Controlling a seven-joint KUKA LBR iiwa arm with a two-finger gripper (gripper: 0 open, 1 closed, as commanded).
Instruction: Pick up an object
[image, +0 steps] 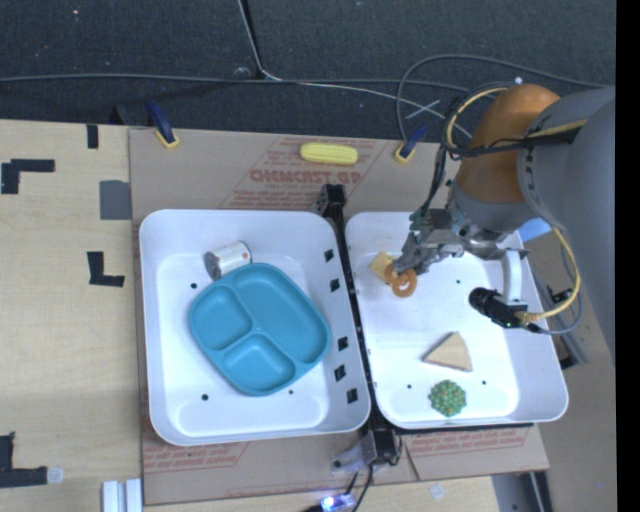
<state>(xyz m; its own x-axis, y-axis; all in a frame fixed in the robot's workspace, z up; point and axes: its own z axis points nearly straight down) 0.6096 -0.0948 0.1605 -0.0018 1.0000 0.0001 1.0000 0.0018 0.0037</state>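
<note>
In the right bin (500, 395) my gripper (408, 264) is low over the back left corner. An orange ring (402, 286) lies right under its tip, with a small yellow piece (383, 267) just to the left; both touch or nearly touch the gripper. Nothing is visibly lifted off the bin floor. A tan wedge (449, 352) and a green bumpy ball (447, 398) lie nearer the front of the same bin. The left bin (165, 400) holds a blue divided plate (258, 327) and a small silver can (228, 260) on its side.
The grey arm with its orange band (500, 130) fills the back right, and a black cable fitting (495, 305) hangs over the right bin. A yellow object (328, 153) lies on the cardboard behind the bins. Black clips line the divider (345, 300) between the bins.
</note>
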